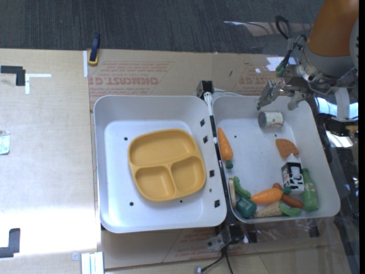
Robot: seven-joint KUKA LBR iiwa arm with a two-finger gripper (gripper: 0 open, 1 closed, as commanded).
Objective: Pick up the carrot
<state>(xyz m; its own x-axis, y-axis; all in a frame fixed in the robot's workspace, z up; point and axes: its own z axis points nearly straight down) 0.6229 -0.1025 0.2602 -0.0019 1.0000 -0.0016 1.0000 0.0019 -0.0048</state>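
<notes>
Cardboard-covered bench [148, 76] is carrying two white bins. Reaching in from the right, the arm is hovering over the right bin's [251, 119] far edge, gripper [281, 96] spread open, holding nothing. One carrot [225, 144] is lying by that bin's left wall, another carrot [267, 196] among the toys. A yellow divided plate [166, 164] is sitting in the left bin [114, 153].

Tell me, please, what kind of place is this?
Probably a robot lab test bench, not a kitchen. Two white bins sit on cardboard, the right one holding toy food such as a carrot, the left a yellow divided plate. The gripper hangs above the right bin.
</notes>
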